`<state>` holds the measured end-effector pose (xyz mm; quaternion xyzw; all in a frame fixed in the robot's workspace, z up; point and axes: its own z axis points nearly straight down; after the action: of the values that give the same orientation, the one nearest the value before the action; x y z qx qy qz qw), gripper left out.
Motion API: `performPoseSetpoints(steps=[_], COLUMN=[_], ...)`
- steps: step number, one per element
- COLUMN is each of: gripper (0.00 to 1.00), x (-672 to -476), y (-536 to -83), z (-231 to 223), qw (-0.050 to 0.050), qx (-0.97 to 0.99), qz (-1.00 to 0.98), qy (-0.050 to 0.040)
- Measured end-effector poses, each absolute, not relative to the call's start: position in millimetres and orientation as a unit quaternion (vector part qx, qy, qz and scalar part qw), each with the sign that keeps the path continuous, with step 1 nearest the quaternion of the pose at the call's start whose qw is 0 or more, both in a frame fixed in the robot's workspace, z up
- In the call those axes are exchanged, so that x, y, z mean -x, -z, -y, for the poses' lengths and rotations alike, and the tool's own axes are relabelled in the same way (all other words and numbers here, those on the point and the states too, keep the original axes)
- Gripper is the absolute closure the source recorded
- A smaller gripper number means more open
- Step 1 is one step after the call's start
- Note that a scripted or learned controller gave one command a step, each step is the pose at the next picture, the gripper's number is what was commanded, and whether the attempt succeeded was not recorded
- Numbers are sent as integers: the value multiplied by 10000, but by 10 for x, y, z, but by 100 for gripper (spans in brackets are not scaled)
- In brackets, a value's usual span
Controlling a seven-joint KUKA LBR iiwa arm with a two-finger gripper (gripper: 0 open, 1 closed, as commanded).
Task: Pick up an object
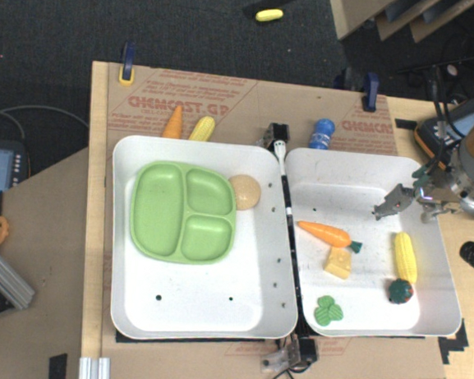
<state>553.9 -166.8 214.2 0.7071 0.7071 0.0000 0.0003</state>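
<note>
Cardboard sheeting (228, 101) covers our bench, clamped at the back edge, with dark carpet beyond it. We see the gripper (401, 203) hovering over the upper right part of the right bin (371, 167); its two fingers look spread a little with nothing between them. Nearest to it, just below and to the claw's right, lies a yellow toy corn cob (406, 255), with a dark green toy vegetable (400, 291) touching its lower end. Below and to the claw's left we find a toy carrot (324, 232), its leafy tip pointing right, and a pale yellow cheese wedge (338, 263) just under it. Further down sits a green toy broccoli (326, 310) near that bin's front rim. Well to the claw's left, the left bin (210, 306) holds a green divided plate (184, 213) with a tan toy bun (244, 193) touching its upper right corner. Beyond the bins, on the cardboard, rest a blue bottle (322, 134), another yellow corn cob (202, 128) and an orange carrot (173, 123)
</note>
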Motion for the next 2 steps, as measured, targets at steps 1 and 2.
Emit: performPoseSetpoints(steps=[1, 2], gripper=[0, 0], x=[-5645, -5154], y=[-1039, -874], z=[1408, 916], qw=[78, -36], qx=[-7064, -7064], qz=[-7077, -7078], qy=[-67, 9])
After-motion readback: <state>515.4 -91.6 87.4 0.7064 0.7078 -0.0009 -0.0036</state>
